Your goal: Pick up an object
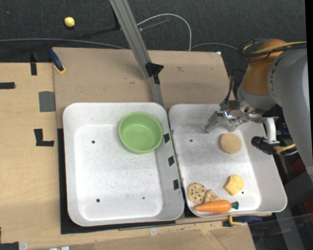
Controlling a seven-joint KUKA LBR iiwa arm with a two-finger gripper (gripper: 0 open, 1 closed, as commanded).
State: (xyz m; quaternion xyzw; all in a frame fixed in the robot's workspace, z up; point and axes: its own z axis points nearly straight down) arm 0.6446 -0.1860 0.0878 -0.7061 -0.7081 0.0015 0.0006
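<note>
My gripper [222, 124] hovers over the far end of the right bin [200, 161], its fingers spread open with nothing between them. A tan round bun [230, 143] lies just in front of it, a little to the right of the fingertips and apart from them. Along the near end of this bin lie a yellow ridged piece [234, 184], a brown cookie [195, 191] and an orange carrot [215, 206] with a green top. A green bowl [140, 132] stands upright in the far part of the left bin [112, 187].
A grey slanted pole [136, 39] comes down to the bins' far shared corner. Cables loop behind the right bin. A yellow ball [69, 21] lies on the dark floor far left. A blue clamp [56, 60] grips the bench board.
</note>
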